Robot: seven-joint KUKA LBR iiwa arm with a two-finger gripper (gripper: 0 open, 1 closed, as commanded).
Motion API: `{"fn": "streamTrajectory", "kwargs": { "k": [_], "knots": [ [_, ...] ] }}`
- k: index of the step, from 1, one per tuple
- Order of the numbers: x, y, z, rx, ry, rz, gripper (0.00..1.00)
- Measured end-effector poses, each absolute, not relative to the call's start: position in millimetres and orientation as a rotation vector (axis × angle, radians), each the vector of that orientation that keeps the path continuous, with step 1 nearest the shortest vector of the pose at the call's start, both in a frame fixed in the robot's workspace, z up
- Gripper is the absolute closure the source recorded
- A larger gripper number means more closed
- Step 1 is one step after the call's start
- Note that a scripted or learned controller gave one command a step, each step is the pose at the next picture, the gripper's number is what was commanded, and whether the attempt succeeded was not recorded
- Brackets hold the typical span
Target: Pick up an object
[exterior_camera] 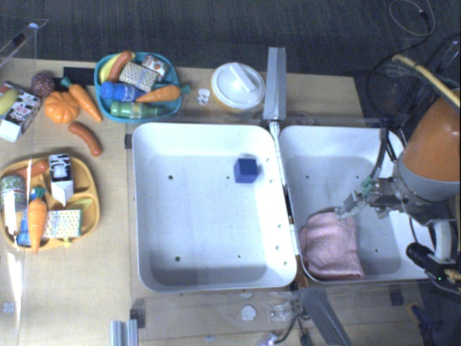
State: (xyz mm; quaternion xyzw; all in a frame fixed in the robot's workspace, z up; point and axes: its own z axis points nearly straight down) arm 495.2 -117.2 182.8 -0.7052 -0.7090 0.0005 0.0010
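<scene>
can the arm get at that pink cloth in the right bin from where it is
Probably yes: the gripper hovers at the pink cloth's upper edge in the right bin, with nothing lying between them.

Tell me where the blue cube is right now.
The blue cube sits in the left bin, toward its upper right part, near the divider between the bins, apart from the pink cloth in the right bin.

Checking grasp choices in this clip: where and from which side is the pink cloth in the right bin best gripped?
The pink cloth lies folded and flat in the near left corner of the right bin, tight against both walls. Probably best to come straight down and pinch its raised far edge, or the free right side. The end effector sits just beyond that far edge.
</scene>
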Motion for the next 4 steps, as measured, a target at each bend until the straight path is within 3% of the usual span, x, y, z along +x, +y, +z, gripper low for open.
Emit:
{"fn": "streamTrajectory", "kwargs": {
  "k": [1, 2, 4],
  "knots": [
    [492.5, -101.2, 91.5, -2.100, -2.357, -0.015, 0.00],
    [539.8, -95.4, 91.1, -2.229, -2.237, -0.018, 0.00],
    [582.4, -101.3, 90.5, -2.044, -2.403, -0.013, 0.00]
  ]
}}
